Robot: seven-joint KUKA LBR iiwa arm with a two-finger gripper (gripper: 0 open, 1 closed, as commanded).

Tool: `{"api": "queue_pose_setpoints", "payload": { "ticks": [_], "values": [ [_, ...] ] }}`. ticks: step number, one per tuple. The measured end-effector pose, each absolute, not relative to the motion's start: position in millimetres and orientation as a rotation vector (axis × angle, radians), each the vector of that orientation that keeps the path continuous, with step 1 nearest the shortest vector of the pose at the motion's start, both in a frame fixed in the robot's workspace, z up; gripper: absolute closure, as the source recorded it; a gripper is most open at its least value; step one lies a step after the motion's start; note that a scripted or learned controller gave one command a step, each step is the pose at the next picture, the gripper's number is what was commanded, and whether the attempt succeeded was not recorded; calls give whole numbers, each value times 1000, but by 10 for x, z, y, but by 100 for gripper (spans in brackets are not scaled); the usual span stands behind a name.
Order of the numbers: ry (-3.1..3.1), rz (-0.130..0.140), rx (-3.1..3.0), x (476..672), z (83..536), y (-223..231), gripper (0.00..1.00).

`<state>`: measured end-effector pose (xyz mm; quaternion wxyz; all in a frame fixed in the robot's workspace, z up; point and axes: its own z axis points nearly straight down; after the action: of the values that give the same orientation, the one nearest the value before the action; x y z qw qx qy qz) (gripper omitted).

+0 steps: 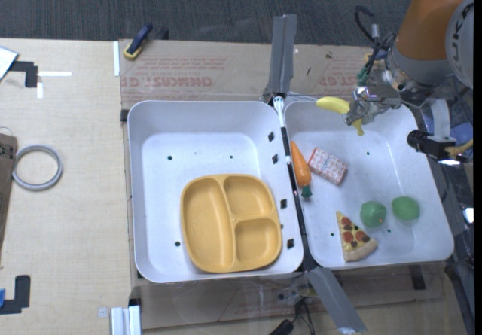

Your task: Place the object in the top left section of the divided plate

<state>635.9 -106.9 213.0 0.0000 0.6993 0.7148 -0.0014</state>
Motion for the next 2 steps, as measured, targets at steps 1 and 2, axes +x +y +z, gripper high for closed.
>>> {"api": "queue_pose_setpoints", "payload": {
  "ticks": [1,2],
  "values": [
    [2247,-6,2194,6362,2217,-1073,100],
    [1813,-4,2565,6589,2541,-354,100]
  ]
}}
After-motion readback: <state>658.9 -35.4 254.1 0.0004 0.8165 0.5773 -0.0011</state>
